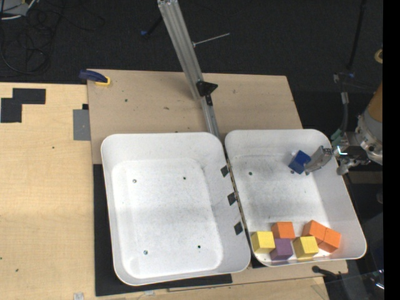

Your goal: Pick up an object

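A blue block lies in the upper right part of the right bin. Several blocks crowd that bin's near edge: a yellow block, an orange block, a purple block, another yellow block and two orange blocks. My gripper hangs at the bin's right rim, just right of the blue block. It is open, and its left finger reaches almost to the blue block. Nothing sits between the fingers.
The left bin sits beside the right one, joined by black clips. A slanted aluminium rail rises from behind the bins. A blue and yellow clamp rests at the bench's far left corner.
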Controlling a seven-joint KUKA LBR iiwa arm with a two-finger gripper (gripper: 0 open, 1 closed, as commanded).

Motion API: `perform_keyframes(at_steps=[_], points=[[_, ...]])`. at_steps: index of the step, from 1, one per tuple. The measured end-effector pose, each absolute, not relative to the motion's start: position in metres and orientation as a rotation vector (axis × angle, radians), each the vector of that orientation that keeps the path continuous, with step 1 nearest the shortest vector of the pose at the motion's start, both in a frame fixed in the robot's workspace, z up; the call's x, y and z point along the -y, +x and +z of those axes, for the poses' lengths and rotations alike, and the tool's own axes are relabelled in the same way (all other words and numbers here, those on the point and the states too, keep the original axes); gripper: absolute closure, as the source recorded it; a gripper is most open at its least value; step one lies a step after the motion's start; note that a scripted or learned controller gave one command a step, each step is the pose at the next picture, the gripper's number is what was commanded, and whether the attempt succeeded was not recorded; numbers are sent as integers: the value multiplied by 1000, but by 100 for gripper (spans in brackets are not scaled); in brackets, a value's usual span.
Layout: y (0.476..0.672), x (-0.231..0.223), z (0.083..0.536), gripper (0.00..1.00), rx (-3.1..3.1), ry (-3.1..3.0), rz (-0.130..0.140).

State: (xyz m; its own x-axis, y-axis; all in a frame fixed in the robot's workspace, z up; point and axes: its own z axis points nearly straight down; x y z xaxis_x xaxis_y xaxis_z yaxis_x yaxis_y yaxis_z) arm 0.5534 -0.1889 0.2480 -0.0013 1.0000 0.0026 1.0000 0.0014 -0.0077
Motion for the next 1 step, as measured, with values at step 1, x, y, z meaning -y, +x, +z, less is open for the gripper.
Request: perform_keyframes(at_steps=[1], points=[[554,189,250,0,2220,-2219,2]])
